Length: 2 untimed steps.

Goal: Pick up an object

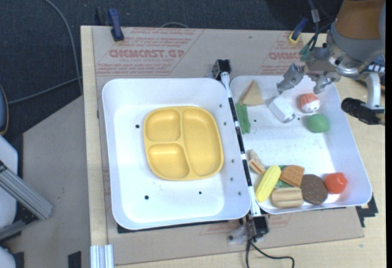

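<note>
White block (282,109) sits just below the spread, empty pincer (309,81); red-white ball (309,102) touches one fingertip's path, so closing may knock it aside, likely missing both.

Bright, even overhead light; soft shadows, mild glare, slightly blurry throughout.

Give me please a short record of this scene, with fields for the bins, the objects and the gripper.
left bin: holds a yellow divided plate
right bin: holds toy food
far end of right bin: tan wedge, green ball, red and white piece, grey block
near end of right bin: corn cob, brown disc, red piece
gripper: open, above the far end of the right bin, holding nothing
</note>
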Each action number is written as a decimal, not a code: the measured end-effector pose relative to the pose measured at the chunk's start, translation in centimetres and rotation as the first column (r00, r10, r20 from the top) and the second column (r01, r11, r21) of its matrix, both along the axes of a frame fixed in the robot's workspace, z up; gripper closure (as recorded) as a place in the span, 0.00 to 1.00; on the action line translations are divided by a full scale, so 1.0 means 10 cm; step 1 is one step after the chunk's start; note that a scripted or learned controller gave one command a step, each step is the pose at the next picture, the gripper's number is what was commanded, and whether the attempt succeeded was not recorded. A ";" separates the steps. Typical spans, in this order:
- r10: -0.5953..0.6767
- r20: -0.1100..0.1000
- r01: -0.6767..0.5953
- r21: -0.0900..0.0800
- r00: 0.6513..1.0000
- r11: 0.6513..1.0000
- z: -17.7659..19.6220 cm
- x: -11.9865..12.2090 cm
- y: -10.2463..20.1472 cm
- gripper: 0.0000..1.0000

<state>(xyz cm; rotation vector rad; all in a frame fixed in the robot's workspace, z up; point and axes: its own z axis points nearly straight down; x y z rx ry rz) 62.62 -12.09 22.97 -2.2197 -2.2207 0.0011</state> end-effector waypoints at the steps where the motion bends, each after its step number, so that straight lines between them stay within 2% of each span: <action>1: -0.001 0.003 0.001 -0.003 1.000 1.000 -0.64 0.35 -0.91 0.00; 2: 0.000 0.000 0.000 0.000 1.000 1.000 -1.45 0.40 -0.80 0.00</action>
